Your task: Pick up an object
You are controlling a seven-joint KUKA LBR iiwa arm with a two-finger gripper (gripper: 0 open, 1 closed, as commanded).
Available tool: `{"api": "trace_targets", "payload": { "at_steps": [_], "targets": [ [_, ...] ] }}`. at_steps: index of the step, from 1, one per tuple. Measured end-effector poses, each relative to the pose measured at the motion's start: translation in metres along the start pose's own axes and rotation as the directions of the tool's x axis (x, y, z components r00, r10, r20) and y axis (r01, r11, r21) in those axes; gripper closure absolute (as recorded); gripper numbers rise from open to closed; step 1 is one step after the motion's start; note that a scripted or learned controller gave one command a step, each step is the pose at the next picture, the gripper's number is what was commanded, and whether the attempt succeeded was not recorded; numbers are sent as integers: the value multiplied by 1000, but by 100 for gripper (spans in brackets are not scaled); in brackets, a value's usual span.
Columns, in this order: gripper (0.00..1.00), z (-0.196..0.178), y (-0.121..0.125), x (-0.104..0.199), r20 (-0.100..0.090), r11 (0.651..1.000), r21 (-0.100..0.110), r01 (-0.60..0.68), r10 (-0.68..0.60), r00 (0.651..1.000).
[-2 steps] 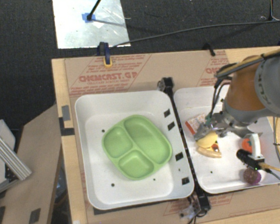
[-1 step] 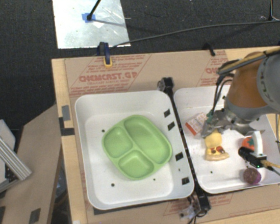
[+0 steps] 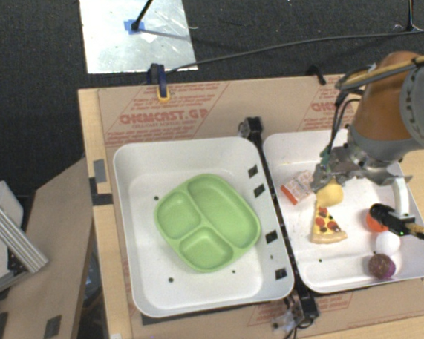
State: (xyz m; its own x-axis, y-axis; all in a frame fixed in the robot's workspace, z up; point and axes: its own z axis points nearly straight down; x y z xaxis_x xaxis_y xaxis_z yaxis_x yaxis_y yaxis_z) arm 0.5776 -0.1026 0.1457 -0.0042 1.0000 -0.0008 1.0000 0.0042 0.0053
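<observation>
The right bin (image 3: pixel 422 260) holds several small objects. A yellow rounded piece (image 3: pixel 331 194) lies just under my gripper (image 3: pixel 324 179), which hangs low over the bin's middle and touches or nearly touches the piece's top. A red and white packet (image 3: pixel 296 187) lies just left of the gripper. A toy pizza slice (image 3: pixel 325 225) lies in front of the yellow piece. Further right are an orange-red object (image 3: pixel 374 220), a white egg (image 3: pixel 388 243) and a purple ball (image 3: pixel 381 266).
The left bin (image 3: pixel 137 209) holds a green divided plate (image 3: pixel 206 221). A black-clipped divider (image 3: pixel 268 197) separates the two bins. The arm's grey body and orange band (image 3: pixel 386 115) cover the right bin's far right corner. Cables run across the back.
</observation>
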Motion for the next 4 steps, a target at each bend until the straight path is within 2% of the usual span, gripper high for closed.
{"api": "trace_targets", "payload": {
  "at_steps": [1, 2, 4],
  "targets": [
    [100, -58, 11, 1, 0, 1000, -1, 1, -1, 1000],
    [100, -56, 12, 1, 0, 1000, 2, 1, -1, 1000],
    [100, -54, 30, 107, -2, 1000, 3, 5, -5, 1000]
  ]
}}
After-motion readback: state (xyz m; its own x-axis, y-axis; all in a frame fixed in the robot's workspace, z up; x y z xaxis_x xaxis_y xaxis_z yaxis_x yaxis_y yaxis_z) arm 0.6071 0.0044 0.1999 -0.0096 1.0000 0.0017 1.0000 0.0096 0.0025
